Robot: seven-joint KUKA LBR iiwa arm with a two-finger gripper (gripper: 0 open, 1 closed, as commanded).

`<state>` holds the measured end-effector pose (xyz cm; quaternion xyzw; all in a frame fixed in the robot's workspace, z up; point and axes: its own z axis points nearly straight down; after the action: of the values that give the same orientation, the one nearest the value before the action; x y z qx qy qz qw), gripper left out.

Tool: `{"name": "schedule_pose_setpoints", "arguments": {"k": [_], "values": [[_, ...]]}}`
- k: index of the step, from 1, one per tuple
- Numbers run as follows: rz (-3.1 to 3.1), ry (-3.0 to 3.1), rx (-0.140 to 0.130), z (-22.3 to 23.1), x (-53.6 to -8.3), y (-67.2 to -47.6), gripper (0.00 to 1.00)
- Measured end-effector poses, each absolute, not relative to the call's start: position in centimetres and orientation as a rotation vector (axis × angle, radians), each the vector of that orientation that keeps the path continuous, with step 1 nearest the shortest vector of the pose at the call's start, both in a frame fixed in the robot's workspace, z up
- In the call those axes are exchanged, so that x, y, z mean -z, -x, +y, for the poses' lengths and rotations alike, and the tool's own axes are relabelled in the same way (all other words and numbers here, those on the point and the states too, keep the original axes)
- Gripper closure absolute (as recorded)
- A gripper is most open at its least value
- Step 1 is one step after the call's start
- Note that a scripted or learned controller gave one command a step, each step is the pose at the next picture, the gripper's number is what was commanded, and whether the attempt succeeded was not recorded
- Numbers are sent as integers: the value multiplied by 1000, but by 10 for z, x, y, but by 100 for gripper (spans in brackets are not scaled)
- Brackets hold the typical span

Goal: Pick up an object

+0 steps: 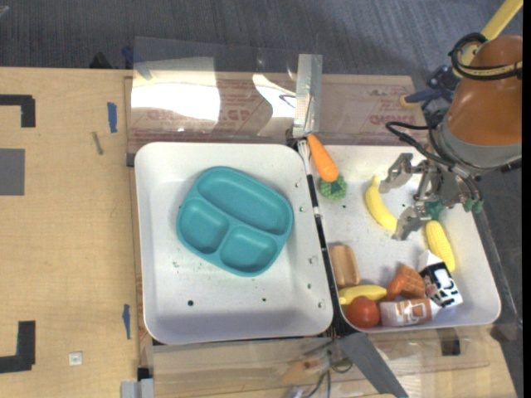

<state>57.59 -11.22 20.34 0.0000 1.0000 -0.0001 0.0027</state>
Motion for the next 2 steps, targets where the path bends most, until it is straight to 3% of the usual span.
{"name": "schedule_pose_setpoints", "arguments": {"k": [1, 2], "values": [[3132, -90, 1, -129, -97, -584, 0], [3127, -177, 4, -211, -88, -632, 0]]}}
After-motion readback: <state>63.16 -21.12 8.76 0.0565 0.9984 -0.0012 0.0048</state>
